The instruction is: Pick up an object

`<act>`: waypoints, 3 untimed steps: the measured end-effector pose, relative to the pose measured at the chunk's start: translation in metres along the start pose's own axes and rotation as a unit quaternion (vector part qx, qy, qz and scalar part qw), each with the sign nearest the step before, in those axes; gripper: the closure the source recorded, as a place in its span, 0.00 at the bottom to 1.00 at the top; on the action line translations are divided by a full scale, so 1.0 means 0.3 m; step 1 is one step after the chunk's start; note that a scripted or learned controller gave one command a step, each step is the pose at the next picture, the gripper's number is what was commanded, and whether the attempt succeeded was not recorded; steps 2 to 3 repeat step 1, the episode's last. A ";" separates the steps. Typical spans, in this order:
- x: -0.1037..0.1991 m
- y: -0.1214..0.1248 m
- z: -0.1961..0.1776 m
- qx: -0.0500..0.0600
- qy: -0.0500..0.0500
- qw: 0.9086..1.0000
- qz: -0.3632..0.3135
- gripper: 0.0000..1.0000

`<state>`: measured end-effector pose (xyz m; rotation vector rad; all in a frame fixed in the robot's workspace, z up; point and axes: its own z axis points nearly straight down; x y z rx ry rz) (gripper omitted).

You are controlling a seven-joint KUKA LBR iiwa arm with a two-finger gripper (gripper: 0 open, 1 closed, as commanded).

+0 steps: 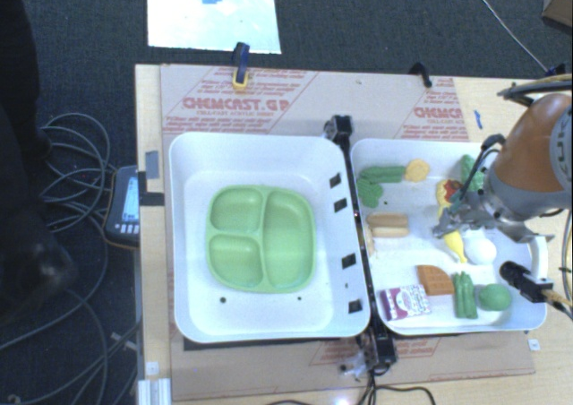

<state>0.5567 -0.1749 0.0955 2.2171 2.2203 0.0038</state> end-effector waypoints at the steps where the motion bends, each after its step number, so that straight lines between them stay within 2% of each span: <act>1: 0.318 0.078 -0.418 -0.006 0.002 1.000 -0.007 1.00; 3: 0.318 0.078 -0.418 -0.006 0.002 1.000 -0.007 1.00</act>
